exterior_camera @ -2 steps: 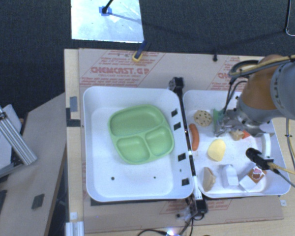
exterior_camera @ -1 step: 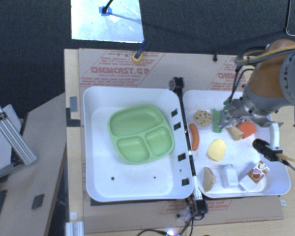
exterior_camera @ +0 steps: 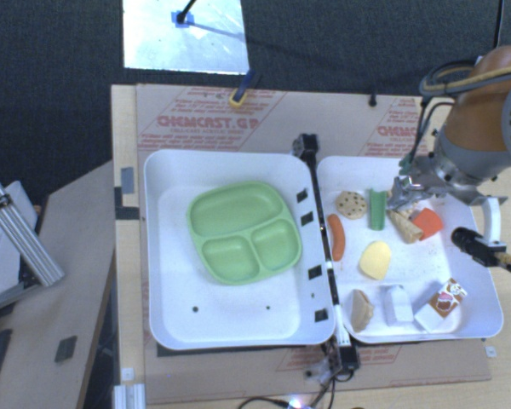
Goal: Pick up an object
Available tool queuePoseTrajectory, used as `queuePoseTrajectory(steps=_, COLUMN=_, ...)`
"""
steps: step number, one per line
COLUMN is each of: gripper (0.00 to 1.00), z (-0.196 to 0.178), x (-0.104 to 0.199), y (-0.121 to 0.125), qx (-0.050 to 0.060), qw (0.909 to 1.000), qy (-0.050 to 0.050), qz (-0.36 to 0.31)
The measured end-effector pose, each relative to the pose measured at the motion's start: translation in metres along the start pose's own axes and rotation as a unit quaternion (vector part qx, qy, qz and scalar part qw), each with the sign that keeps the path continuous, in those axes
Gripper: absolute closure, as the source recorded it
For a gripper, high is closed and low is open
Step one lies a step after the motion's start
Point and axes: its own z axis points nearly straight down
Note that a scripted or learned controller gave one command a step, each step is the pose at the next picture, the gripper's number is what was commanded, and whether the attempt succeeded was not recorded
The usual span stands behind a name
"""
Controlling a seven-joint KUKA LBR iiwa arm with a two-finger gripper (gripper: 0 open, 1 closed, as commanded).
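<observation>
Lying untouched in the right white bin (exterior_camera: 494,318), the likely target, an orange-tipped tan cone-shaped toy (exterior_camera: 415,224), sits at middle right of the frame beside a green upright block (exterior_camera: 376,210). The gripper (exterior_camera: 406,192) hangs just above it; its opening cannot be told. Nothing looks lifted, so the whole pick remains. A green plastic divided tray (exterior_camera: 243,233) fills the left bin.

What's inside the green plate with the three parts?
Nothing lies in the pale green plastic divided plate; all three compartments show bare. It sits in the left white bin. The bin floor beneath the plate is covered.
</observation>
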Motion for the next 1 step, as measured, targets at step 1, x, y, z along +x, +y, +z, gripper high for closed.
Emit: queuePoseTrajectory(steps=1, gripper=1.00, z=-0.0288, x=0.0000, y=0.0013, qx=0.000, qw=1.0000, qy=0.000, qz=0.000)
